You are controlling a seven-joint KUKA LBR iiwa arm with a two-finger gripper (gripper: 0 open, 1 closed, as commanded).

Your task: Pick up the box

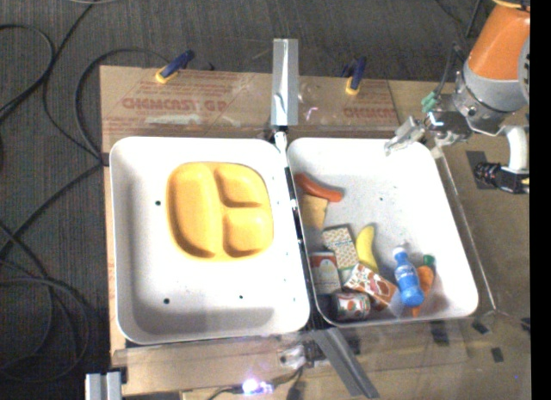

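Yellow divided tray [220,209] lies in the left bin [129,304]. The right bin [448,218] holds a clutter along its left and near side: the box [339,246] with a patterned face lies near the middle, beside a banana [368,247], a can [350,305] and a blue bottle [406,278]. The gripper [411,134] hangs over the right bin's far right corner, fingers slightly parted, holding nothing.

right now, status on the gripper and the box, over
Gripper up at right bin's far corner, holding nothing. Box flat in right bin, untouched. Banana, blue bottle and cartons packed around it.
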